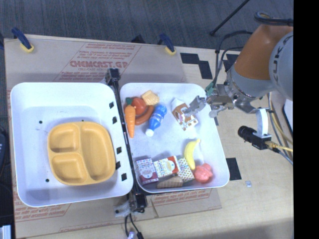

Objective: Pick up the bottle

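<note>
A: Camera view first — where is the bottle (156, 118) seen?

B: It is found lying on its side in the right bin (219, 148), in the upper left part of the floor. A blue body and a white cap are shown, with the cap pointed down and to the left. It is touched by nothing from the arm.

A: What is placed around it?

B: A carrot (130, 120) is laid just to its left, and a red and orange toy (141, 107) is set against its upper left side, with a tan cracker-like piece (149, 97) above. A small white and brown carton (182, 113) is seen to its right.

A: And the end effector (199, 105)?

B: It is held over the right bin's upper right corner, beside the carton and well apart from the bottle. Whether its fingers are spread or pressed together cannot be told.

A: What else is seen?

B: A banana (191, 153), a pink item (203, 173) and a row of small boxes (163, 168) are lined along the lower edge. A yellow divided plate (81, 152) is rested in the left bin (20, 113). Both bins are carried on the counter (259, 193).
</note>
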{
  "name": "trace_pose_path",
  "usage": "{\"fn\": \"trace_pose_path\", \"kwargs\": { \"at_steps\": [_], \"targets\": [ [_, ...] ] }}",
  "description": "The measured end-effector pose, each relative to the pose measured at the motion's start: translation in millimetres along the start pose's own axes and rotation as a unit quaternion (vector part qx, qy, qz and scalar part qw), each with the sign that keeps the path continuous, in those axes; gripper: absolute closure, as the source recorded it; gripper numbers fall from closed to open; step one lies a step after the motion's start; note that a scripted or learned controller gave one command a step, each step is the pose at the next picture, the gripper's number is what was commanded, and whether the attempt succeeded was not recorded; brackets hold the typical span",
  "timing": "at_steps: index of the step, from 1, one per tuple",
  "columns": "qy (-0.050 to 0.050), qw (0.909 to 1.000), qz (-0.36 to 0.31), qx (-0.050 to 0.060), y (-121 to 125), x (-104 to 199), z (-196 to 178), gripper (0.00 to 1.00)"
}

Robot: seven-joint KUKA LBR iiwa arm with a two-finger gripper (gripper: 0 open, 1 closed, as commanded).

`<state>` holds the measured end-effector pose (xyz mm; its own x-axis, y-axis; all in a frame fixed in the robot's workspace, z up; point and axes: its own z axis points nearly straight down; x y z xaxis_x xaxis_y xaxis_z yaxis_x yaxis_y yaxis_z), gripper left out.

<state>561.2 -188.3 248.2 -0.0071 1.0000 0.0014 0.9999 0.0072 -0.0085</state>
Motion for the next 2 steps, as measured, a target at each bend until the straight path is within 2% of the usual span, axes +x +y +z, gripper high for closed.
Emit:
{"fn": "trace_pose_path", "kwargs": {
  "at_steps": [1, 2],
  "targets": [
    [0.001, 1.0, -0.003, 0.003, 0.7, 0.8, -7.7, 1.0],
    [0.0, 0.9898, -0.142, 0.0, -53.1, 3.5, -20.9, 1.0]
  ]
}}
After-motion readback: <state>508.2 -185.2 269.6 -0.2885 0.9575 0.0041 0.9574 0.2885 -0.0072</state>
